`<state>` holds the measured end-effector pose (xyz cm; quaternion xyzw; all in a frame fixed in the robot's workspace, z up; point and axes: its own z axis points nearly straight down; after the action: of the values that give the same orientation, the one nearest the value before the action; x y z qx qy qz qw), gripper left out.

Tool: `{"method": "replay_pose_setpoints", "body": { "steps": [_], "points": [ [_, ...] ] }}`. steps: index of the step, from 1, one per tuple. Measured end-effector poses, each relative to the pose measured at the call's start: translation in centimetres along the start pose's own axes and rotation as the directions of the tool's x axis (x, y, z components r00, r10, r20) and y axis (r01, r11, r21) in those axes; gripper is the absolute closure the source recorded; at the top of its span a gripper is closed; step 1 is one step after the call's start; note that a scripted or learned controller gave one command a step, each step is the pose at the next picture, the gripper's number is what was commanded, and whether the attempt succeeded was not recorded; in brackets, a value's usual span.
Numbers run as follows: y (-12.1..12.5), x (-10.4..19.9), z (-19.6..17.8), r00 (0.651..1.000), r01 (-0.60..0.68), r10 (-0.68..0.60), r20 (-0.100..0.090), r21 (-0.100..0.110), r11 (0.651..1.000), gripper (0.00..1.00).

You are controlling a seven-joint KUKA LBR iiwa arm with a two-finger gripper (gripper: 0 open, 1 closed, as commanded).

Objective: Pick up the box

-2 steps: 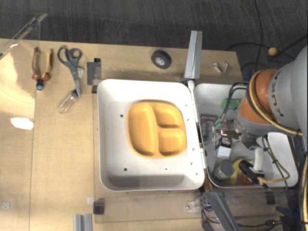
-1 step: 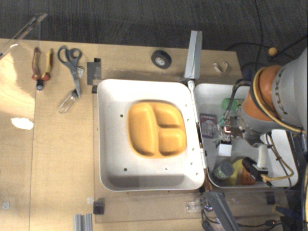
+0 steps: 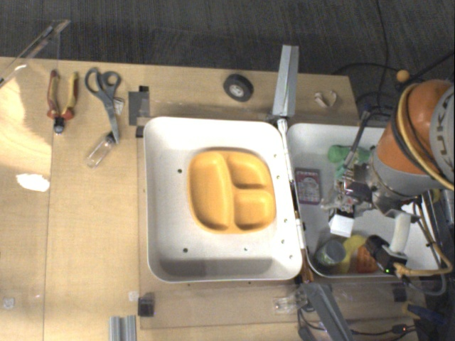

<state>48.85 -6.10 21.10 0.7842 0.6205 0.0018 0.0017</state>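
The box (image 3: 307, 185) is small, flat and maroon with a pale label. It lies in the right bin (image 3: 313, 139) close to that bin's left wall. My gripper (image 3: 348, 196) hangs low over the middle of the same bin, a short way right of the box and apart from it. Nothing shows between its fingers. A small white block (image 3: 341, 225) lies just below the gripper's tip.
A green object (image 3: 340, 153) lies at the back of the right bin. A grey round can (image 3: 330, 251), a yellow item (image 3: 353, 246) and an orange-red item (image 3: 365, 260) crowd its front. The left bin (image 3: 163, 190) holds a yellow divided tray (image 3: 231, 189). Scissors (image 3: 106, 91) and pliers (image 3: 60, 98) lie on the bench.
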Motion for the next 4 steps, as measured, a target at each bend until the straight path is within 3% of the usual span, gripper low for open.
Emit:
{"method": "replay_pose_setpoints", "body": {
  "steps": [1,2,3,4],
  "points": [
    [1.3,-5.8,0.4,0.95,-0.313,0.313,0.002,0.003,0.95,1.0],
    [-0.1,0.6,-1.8,0.987,-0.158,0.158,0.001,0.001,0.987,1.0],
    [4.1,-0.1,-4.8,0.996,0.088,-0.088,0.001,0.002,0.996,1.0],
    [-1.0,3.8,-2.1,0.986,-0.169,0.169,0.001,0.004,0.986,1.0]
  ]
}}
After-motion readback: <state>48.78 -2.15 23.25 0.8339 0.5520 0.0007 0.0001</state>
